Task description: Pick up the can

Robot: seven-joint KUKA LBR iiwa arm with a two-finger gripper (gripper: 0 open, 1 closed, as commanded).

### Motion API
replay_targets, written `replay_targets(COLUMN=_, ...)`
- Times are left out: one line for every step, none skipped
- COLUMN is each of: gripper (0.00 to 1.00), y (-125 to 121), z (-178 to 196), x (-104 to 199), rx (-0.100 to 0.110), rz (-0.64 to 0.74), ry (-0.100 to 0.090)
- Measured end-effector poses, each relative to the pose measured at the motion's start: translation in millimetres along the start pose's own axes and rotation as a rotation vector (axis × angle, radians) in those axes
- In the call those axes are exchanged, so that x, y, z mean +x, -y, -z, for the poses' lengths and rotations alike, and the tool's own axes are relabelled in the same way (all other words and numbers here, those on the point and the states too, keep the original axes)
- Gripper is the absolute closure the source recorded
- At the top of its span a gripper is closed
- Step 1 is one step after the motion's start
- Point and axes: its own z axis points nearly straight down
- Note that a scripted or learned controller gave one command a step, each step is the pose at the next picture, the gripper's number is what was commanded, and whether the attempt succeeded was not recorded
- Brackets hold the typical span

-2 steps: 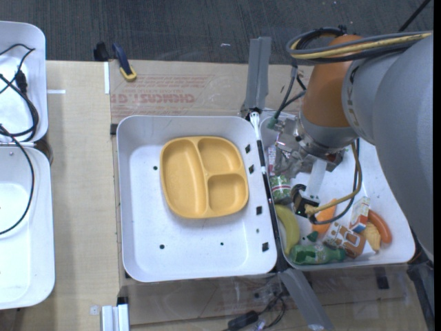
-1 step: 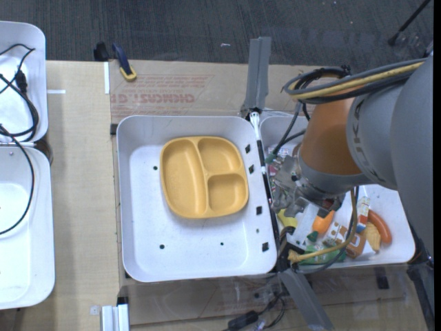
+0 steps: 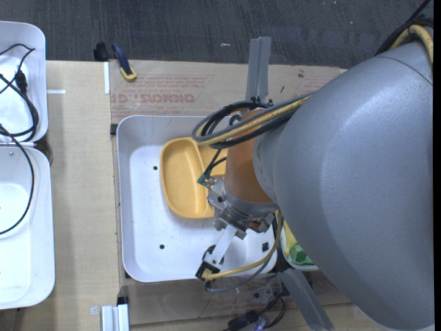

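Over the white bin [image 3: 141, 243], the end effector [image 3: 240, 221] sits just beside a yellow dish [image 3: 182, 178]; clenched or released, I cannot tell.

Pretty clearly a robotics lab: big grey industrial arm [image 3: 358, 185] over a white bin [image 3: 141, 209] on a wooden counter [image 3: 76, 185], cables [image 3: 241, 125] trailing everywhere, dark carpet [image 3: 207, 12] below

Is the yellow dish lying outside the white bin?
No, the yellow dish lies inside the white bin, with its right side hidden under the arm.
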Motion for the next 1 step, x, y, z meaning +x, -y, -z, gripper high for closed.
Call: replay_targets(gripper=1.00, y=-0.9, z=7.8, x=-1.8, rx=0.003, rz=-0.004, ry=0.004)
